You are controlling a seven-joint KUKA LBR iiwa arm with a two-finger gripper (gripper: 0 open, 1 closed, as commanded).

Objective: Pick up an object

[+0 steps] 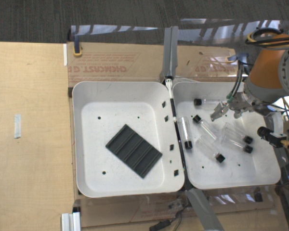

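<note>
I am in the approach step, nothing held. Nearest, a dark ribbed rectangular slab lies mid-floor in the left bin. In the right bin, clear glossy plastic tubes with black caps scatter centrally. My gripper hangs toward the far edge, fingers spread, empty; I judge I must descend onto one tube.

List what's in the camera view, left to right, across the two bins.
Left bin → dark ridged panel → divider between the bins → clear tube with black cap → pincer → black-capped tubes near the right edge.
</note>
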